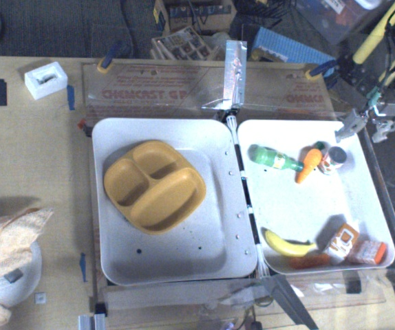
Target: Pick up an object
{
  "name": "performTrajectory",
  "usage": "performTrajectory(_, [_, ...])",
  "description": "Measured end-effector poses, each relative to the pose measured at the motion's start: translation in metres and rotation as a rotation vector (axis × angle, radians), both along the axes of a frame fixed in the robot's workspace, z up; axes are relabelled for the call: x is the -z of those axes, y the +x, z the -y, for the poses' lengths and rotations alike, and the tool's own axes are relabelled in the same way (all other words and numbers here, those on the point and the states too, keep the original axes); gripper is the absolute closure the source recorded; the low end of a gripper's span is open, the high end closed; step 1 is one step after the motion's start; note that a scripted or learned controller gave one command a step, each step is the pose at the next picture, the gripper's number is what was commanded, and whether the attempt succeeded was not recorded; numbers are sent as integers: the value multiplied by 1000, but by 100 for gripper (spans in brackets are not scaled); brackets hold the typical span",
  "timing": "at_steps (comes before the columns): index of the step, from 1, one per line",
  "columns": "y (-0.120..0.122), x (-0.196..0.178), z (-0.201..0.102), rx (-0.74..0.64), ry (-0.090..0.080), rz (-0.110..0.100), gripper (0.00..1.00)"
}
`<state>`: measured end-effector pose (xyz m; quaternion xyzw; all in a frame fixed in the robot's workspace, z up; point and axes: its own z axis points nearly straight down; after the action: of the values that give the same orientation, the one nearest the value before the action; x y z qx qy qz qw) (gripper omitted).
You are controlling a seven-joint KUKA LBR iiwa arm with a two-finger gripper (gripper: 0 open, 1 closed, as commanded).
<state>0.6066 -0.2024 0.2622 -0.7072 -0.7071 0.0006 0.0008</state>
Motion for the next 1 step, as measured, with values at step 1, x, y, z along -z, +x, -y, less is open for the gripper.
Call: performTrajectory(1, [-13,168,-50,68,-1,2,0])
